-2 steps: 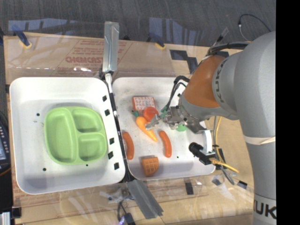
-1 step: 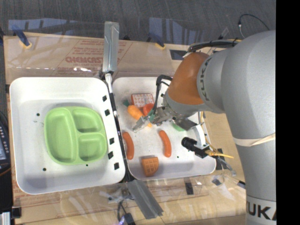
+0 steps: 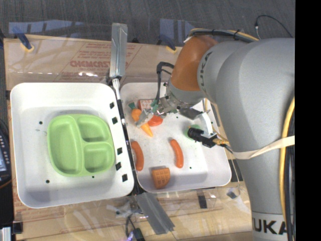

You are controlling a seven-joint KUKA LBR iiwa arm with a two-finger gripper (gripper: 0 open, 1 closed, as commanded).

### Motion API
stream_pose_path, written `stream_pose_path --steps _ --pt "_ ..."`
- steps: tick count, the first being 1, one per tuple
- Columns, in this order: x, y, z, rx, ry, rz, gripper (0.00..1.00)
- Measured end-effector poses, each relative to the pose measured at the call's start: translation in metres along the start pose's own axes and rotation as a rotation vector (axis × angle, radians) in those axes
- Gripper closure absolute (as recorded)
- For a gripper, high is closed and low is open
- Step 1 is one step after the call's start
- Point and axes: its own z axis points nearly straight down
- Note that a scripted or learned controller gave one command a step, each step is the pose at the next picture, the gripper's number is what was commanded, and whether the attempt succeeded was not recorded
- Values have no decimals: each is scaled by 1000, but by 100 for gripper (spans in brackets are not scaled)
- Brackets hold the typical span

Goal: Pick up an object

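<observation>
My gripper reaches down into the back left part of the right bin. It hangs over a cluster of toy food: an orange piece to its left, a red round piece just to its right, and an orange carrot-like wedge right below it. A small red-and-white packet lies just behind. Whether anything sits in the gripper is hidden by the wrist.
Two orange-red sausages lie in the front half of the right bin, and a waffle piece rests on its front wall. The left bin holds a green divided plate. The arm covers the right side.
</observation>
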Motion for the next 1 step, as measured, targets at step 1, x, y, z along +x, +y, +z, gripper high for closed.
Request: stream_pose_path --steps 1 --pt "0 1 -13 -4 -2 -5 100"
